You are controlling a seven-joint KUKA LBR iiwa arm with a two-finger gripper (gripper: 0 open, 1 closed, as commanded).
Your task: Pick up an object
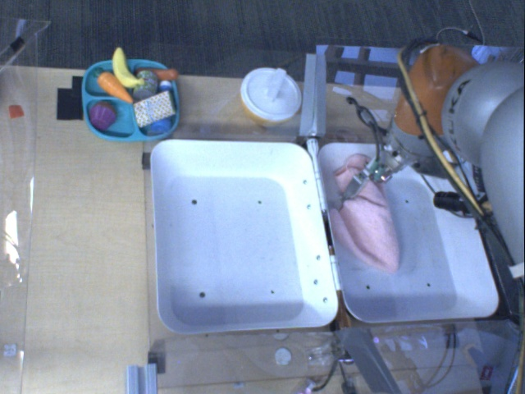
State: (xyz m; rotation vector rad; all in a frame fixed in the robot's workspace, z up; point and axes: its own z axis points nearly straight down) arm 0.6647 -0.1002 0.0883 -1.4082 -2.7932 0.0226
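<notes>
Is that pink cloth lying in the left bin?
No, the pink cloth lies in the right bin, against its left wall, with the pincer at the cloth's upper end.

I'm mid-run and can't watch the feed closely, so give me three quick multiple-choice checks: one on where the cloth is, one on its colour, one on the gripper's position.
1. The pink cloth lies in:
A. the left bin
B. the right bin
C. the blue tray

2. The cloth's colour:
A. green
B. pink
C. black

3. The gripper is:
A. over the left bin
B. at the cloth's upper end
C. above the lidded cup

Answers:
1 B, it lies along the right bin's left side.
2 B, it is pale pink.
3 B, its tip meets the cloth's top.
</notes>
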